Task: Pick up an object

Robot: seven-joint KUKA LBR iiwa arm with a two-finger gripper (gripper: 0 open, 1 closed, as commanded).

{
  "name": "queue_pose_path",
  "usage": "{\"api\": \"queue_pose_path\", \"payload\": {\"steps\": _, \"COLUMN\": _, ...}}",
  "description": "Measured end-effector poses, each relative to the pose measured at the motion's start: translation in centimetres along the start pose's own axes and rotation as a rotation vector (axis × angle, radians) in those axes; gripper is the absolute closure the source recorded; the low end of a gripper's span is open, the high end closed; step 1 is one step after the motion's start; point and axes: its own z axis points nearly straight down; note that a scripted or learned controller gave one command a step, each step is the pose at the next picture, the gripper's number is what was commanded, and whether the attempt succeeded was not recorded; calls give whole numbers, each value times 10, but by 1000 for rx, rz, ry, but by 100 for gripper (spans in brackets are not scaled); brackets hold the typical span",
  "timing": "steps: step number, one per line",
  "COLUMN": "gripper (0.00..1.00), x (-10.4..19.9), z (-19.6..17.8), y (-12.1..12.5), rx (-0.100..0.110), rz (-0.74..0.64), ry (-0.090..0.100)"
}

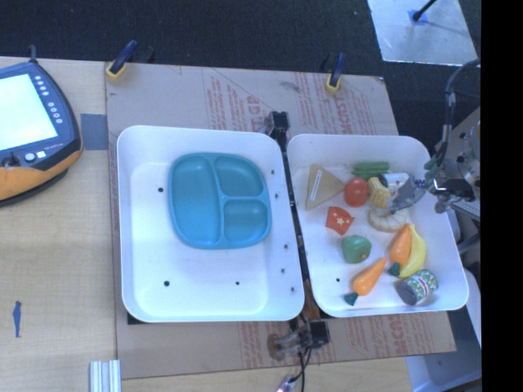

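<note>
Just left of the gripper lies the corn

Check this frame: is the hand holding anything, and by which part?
Cannot be told. The hand sits low in the right bin, over the corn, but nothing is clearly gripped.

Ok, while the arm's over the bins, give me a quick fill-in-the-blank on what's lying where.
1. The blue divided plate lies in the ____ bin.
2. The gripper hovers over the ____ bin, near the corn.
3. The plate has ____ compartments.
4. The tin can lies near that bin's ____ right corner.

Missing words: left; right; three; lower
</note>
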Motion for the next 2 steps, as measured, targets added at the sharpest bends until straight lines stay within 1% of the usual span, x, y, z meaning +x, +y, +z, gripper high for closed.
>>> {"api": "queue_pose_path", "payload": {"steps": 1, "gripper": 0, "x": 3, "z": 128, "y": 21, "rx": 3, "rz": -2, "ry": 0}}
{"api": "queue_pose_path", "payload": {"steps": 2, "gripper": 0, "x": 29, "z": 159, "y": 107, "rx": 0, "rz": -2, "ry": -1}}
